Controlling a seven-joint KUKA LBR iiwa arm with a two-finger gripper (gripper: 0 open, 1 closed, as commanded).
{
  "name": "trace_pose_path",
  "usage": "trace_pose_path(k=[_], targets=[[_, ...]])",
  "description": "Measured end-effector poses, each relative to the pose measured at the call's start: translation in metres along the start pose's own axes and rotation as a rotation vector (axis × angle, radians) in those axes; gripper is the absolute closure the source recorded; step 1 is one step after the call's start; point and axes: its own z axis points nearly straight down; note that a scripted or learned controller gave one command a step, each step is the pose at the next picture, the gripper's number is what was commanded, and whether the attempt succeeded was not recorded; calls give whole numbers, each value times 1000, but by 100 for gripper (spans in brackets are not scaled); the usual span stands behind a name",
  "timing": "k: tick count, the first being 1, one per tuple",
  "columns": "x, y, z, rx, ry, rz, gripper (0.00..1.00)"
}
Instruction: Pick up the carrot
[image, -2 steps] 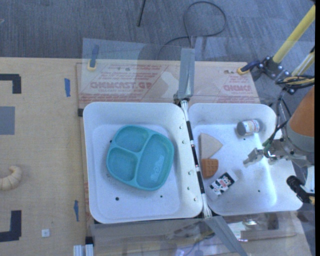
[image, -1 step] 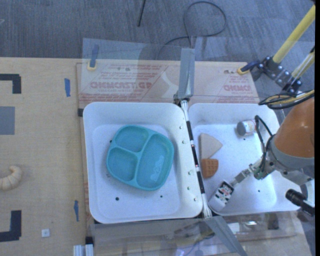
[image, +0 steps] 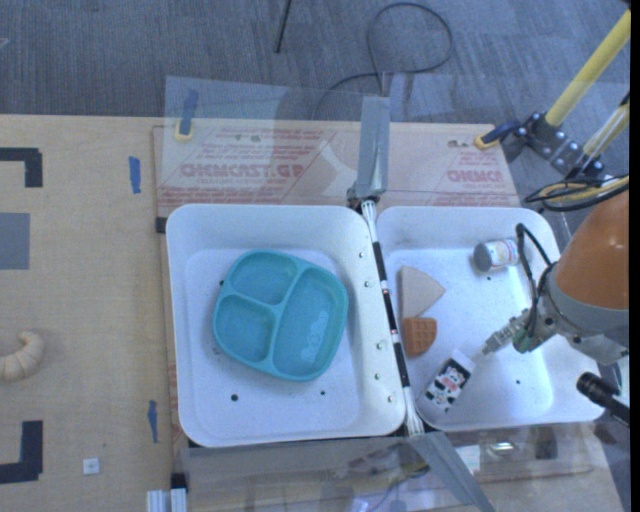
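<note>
The only orange thing in view is a short, stubby orange-brown piece (image: 420, 335) lying against the left wall of the right bin (image: 530, 400); I take it for the carrot, though its shape is unclear. Just above it lies a beige wedge (image: 420, 289). My gripper (image: 503, 340) hangs low over the middle of the right bin, to the right of the orange piece and apart from it, with bare bin floor between them. I see nothing held in it. The grey arm with its orange band (image: 603, 255) enters from the right.
A black-and-white little bottle (image: 449, 382) lies at the right bin's front left, below the gripper. A small grey can (image: 493, 254) sits at the back. A teal divided plate (image: 281, 315) lies in the left bin (image: 190, 250). A croissant (image: 20, 356) rests on the bench at far left.
</note>
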Motion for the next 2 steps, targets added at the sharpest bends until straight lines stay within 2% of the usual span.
trace_pose_path(k=[1,2], targets=[[-44,-44,-92,12,15,-145,100],[-32,-38,-94,11,16,-200,100]])
